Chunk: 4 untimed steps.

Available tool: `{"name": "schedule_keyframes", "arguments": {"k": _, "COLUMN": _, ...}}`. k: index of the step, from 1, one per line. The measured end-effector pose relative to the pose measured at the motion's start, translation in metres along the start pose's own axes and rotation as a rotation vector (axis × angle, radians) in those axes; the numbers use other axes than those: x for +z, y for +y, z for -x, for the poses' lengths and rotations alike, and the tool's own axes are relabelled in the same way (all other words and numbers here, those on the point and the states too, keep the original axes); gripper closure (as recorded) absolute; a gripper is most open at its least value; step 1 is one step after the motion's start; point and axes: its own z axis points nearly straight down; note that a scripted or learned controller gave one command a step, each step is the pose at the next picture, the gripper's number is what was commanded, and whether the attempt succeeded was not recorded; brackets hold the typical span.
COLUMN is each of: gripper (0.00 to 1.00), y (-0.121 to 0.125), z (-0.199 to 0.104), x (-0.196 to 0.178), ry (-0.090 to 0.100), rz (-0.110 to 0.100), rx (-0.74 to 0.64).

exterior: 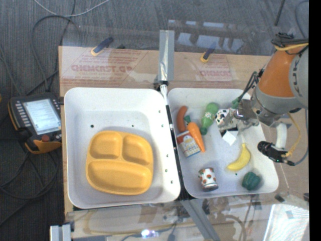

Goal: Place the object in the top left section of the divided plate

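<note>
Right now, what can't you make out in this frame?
- Gripper: wrist blocks it in camera view; open or shut unclear.
- Black-and-white object: partly behind gripper, identity unclear.
- Can label: too small to read.
- Arm: cut off by right edge.

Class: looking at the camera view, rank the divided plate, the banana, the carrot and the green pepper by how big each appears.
1. Divided plate, by far largest.
2. Banana and carrot: look alike, no ranking.
3. Green pepper, smallest.

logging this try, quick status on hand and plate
Hand low in right bin, by a black-and-white object; grip unclear. Yellow divided plate in left bin, sections bare.
</note>
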Motion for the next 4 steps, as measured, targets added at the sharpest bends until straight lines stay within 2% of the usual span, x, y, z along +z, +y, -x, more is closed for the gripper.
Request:
{"name": "schedule_keyframes", "arguments": {"k": 1, "gripper": 1.00, "y": 0.011, "z": -0.009, "x": -0.020, "ry": -0.004, "rz": 0.001, "rx": -0.080}}
{"name": "schedule_keyframes", "arguments": {"k": 2, "gripper": 1.00, "y": -0.046, "z": -0.065, "x": -0.048, "ry": 0.001, "rz": -0.001, "rx": 0.007}}
{"name": "schedule_keyframes", "arguments": {"k": 3, "gripper": 1.00, "y": -0.060, "z": -0.207, "x": -0.016, "ry": -0.001, "rz": 0.000, "rx": 0.015}}
{"name": "schedule_keyframes", "arguments": {"k": 4, "gripper": 1.00, "y": -0.042, "z": -0.300, "x": -0.046, "ry": -0.007, "rz": 0.001, "rx": -0.220}}
